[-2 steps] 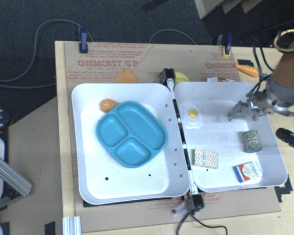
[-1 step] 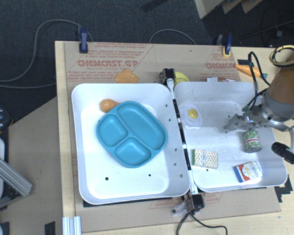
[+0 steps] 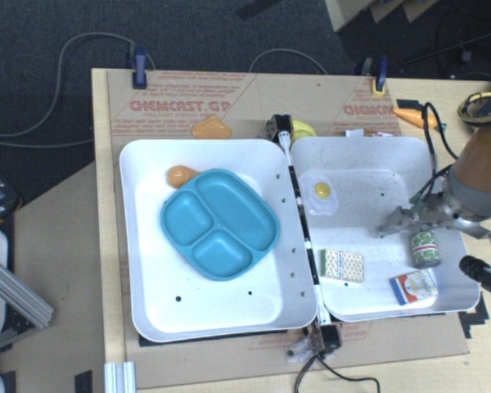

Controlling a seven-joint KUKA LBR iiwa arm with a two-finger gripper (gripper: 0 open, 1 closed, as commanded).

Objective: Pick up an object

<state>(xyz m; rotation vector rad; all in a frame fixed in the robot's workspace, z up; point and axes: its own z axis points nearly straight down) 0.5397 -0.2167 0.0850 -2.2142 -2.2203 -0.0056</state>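
The right bin (image 3: pixel 368 158) holds a small yellow piece (image 3: pixel 322 191), a patterned flat packet (image 3: pixel 344 265), a small green-labelled can (image 3: pixel 425 249) and a red, white and blue box (image 3: pixel 415 286). My gripper (image 3: pixel 399 220) hangs low over the right side of this bin, with the arm coming in from the right edge. The can stands just below and to the right of the gripper, close to the wrist; I see nothing held. In the left bin (image 3: pixel 147 285) a blue divided plate (image 3: pixel 219 223) lies tilted, and an orange object (image 3: pixel 178 175) peeks out at its upper left.
Behind the bins, on the board, lie an orange lump (image 3: pixel 211 127), a yellow ball (image 3: pixel 302 129) and an orange carrot-like piece (image 3: pixel 410 115). Blue clamps (image 3: pixel 138 66) (image 3: pixel 380 74) grip the far edge. Cables run near the right bin's far right corner.
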